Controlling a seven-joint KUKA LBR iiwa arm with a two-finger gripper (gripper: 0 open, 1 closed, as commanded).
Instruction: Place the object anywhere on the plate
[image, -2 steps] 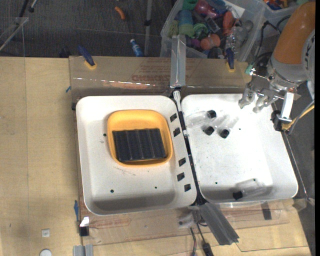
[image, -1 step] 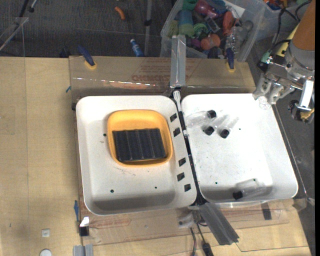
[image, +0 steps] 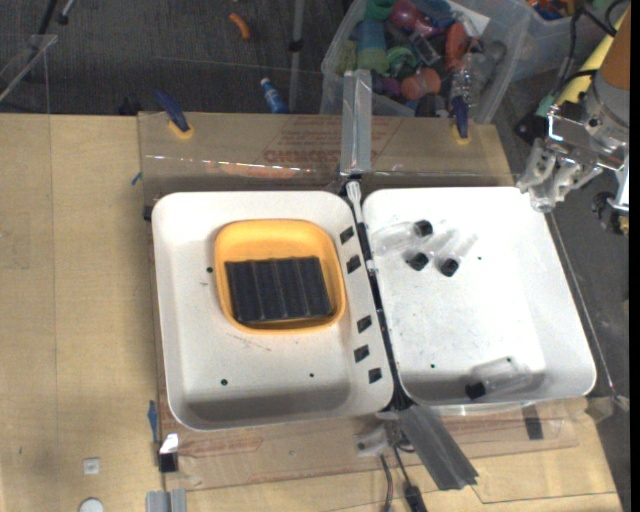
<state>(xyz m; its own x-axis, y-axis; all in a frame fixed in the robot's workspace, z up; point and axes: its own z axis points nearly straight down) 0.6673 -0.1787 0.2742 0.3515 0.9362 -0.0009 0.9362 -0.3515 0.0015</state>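
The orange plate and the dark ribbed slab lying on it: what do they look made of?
Orange plate with rounded corners: probably moulded plastic, smooth and slightly glossy, judging by its bright, evenly lit rim. Dark ribbed slab: likely plastic or rubber, matte, with parallel ridges and hardly any shine; the view leaves it open.

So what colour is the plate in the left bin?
The plate is orange-yellow, with a dark ribbed slab lying on it; the camera view shows it well.

Yellow plate (image: 228, 243) in left bin, dark ribbed rectangular object (image: 278, 289) lying flat on it — centred
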